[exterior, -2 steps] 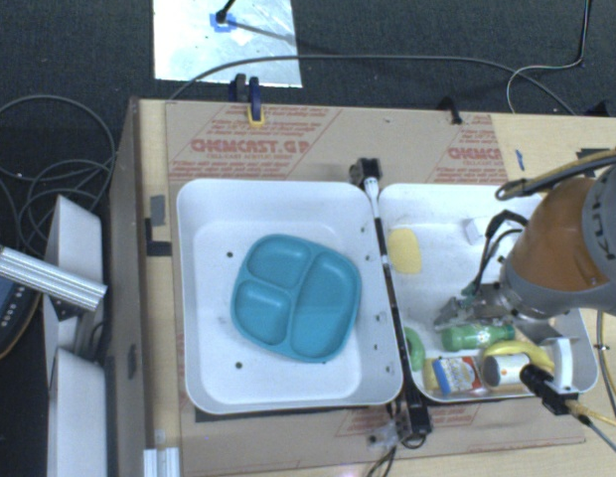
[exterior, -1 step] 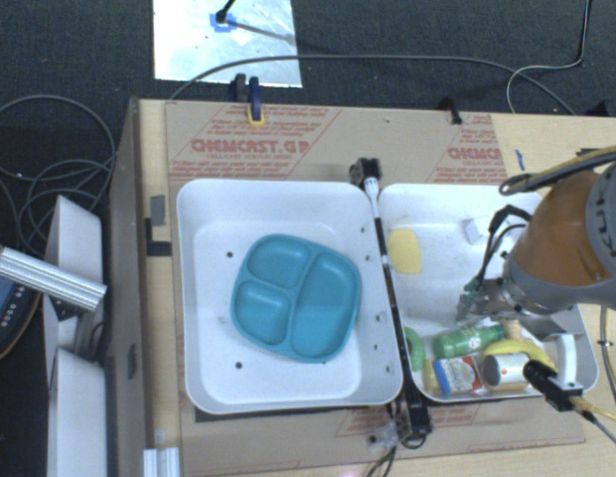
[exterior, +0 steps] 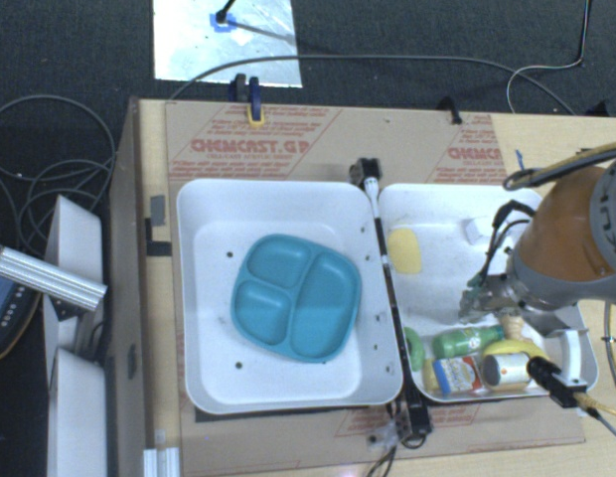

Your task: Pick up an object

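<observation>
The gripper [exterior: 484,303] sits low over the right bin [exterior: 437,217], directly above the cluster of items along that bin's near edge. Whether it is open, closed or gripping cannot be told here; the wrist hides it.

Candidate objects, relative to the gripper:
- green bottle [exterior: 465,343]: just below, close to contact.
- yellow item [exterior: 514,347]: just below, toward the arm side.
- labelled container [exterior: 455,375]: further toward the near edge.
- yellow sponge [exterior: 404,249]: well to the left.
- blue divided plate [exterior: 295,295]: far left, in the left bin [exterior: 204,227].

Progress: approach appears complete. No object is seen lifted. Grasp and lift remain, judged from this position.
</observation>
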Motion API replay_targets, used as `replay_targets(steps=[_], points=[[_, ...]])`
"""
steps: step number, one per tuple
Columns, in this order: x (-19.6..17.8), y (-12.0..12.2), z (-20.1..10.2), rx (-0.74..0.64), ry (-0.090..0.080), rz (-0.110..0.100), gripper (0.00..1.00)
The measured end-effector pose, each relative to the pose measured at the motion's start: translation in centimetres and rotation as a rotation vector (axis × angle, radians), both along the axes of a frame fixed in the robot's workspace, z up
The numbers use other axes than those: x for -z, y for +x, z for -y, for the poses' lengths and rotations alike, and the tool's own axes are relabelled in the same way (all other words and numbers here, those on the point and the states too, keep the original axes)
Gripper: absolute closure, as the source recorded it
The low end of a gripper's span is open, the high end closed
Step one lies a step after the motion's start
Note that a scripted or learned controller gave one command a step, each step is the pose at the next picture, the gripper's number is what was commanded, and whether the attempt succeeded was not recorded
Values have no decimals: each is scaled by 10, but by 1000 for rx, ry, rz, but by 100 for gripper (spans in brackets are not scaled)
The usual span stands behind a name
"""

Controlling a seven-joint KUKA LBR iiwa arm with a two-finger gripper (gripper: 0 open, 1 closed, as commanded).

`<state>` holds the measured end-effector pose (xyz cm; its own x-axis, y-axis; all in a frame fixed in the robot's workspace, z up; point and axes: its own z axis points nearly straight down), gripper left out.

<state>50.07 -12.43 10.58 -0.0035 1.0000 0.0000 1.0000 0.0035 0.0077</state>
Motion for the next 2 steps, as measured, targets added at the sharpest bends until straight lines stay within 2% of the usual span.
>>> replay_targets(steps=[1, 2], points=[[-11, 1, 0, 0, -1, 3, 100], [-79, 86, -33, 0, 0, -3, 100]])
